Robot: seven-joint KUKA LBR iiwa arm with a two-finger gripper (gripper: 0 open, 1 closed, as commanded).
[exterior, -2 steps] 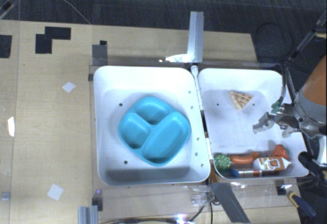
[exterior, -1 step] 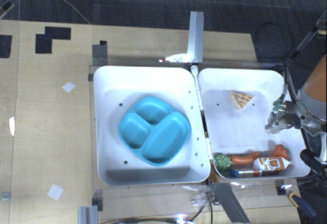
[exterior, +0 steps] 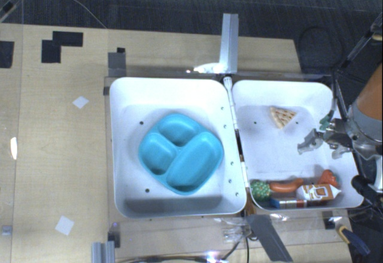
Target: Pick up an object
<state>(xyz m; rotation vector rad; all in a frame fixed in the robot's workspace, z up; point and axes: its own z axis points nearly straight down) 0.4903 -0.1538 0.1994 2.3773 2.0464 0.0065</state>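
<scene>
My gripper point(exterior: 323, 147) hangs over the right side of the right bin point(exterior: 263, 154), its two fingers spread apart with nothing between them. A tan toy pizza slice point(exterior: 282, 116) lies up and to the left of it, apart from it. Along the bin's front wall lie a green broccoli piece point(exterior: 259, 189), a red-orange sausage point(exterior: 288, 185), a small bottle with a white label point(exterior: 316, 194) and a red-orange piece point(exterior: 328, 177). These sit below the gripper and do not touch it.
The left bin point(exterior: 128, 136) holds a blue divided plate point(exterior: 181, 152). A metal post point(exterior: 229, 43) rises behind the seam between the bins. The arm point(exterior: 368, 112) enters from the right, over the right bin's edge. Cables lie on the dark floor behind.
</scene>
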